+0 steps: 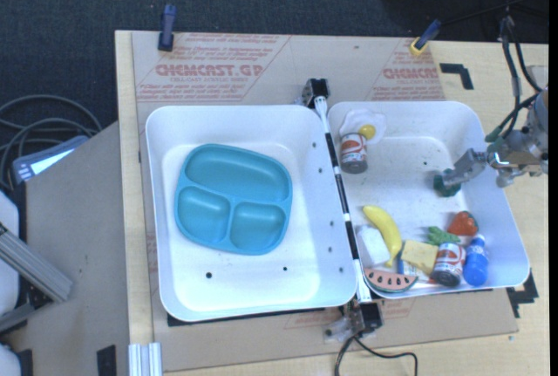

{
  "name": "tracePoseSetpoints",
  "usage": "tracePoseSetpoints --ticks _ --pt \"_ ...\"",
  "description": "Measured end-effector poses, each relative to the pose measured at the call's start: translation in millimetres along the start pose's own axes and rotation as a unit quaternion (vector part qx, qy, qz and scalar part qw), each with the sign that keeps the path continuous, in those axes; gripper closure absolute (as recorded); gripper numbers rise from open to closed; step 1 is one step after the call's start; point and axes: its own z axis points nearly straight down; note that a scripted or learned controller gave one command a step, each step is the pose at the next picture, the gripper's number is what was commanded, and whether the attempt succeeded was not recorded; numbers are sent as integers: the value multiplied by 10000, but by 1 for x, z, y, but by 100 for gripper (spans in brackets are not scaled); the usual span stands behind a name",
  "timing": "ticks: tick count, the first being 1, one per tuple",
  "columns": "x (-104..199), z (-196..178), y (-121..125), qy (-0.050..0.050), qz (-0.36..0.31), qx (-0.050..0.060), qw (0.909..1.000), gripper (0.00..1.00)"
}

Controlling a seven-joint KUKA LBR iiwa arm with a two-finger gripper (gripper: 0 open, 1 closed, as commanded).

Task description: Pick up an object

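Right now the likeliest pick is a small dark-green thing [446,184] near the right wall of the right bin [410,117], w/ the gripper [462,167] low and just beside or touching it. Can't tell if the tool's tips are apart, together or clamped on it; too small and blurred from this angle, so no hold is shown.

Other stuff sits along the bin's near edge: banana [384,227], watermelon slice [389,280], yellow block [419,256], a can [448,263], blue bottle [475,261], red tomato-like piece [463,223]. Another can [353,152] stands by the divider at the far side. Left bin [166,191] holds a blue divided plate [234,198].

Risks, as I judge it: green thing is close to the bin wall, so the tool may catch the wall or just nudge the thing aside instead of gripping. If it's rounded it could squirt out on closing. A lift w/o a real grip comes up bare.
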Motion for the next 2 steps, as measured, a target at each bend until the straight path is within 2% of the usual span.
tracePoseSetpoints --ticks 1,2 --pt "48 85 -9 5 -5 9 10000 0" --pt "73 144 -11 6 1 10 10000 0"
